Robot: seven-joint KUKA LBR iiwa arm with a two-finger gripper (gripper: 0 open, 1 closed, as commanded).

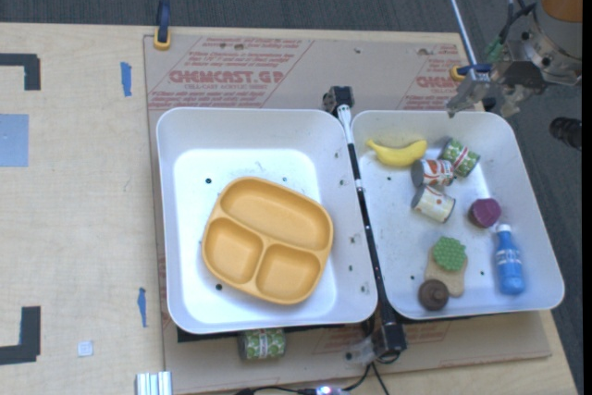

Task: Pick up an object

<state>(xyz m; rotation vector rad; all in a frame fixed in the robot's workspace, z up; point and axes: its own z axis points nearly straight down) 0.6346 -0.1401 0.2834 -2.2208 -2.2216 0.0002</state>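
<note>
Far left of gripper: pale wood bench [74, 199], blue tape marks, nothing happening out there.
Left bin [176, 199]: well to the gripper's left and below it, carrying a yellow divided tray [266, 240], untouched.
Below the left bin: a green can [264, 344] sits outside on the board.
Right bin [536, 199]: directly below the gripper, and this is where the pickings are: banana [398, 151] down-left of it, green-and-white can [460, 157] nearest beneath, purple piece [485, 213] and blue bottle [507, 260] further down.
Gripper [484, 97]: poised over the bin's top rim, nothing visibly between its fingers; how wide they stand, can't tell.
Progress: no object lifted yet, so descent, grasp and lift all remain, by my read.
Room: dark carpet beyond the bench.
</note>
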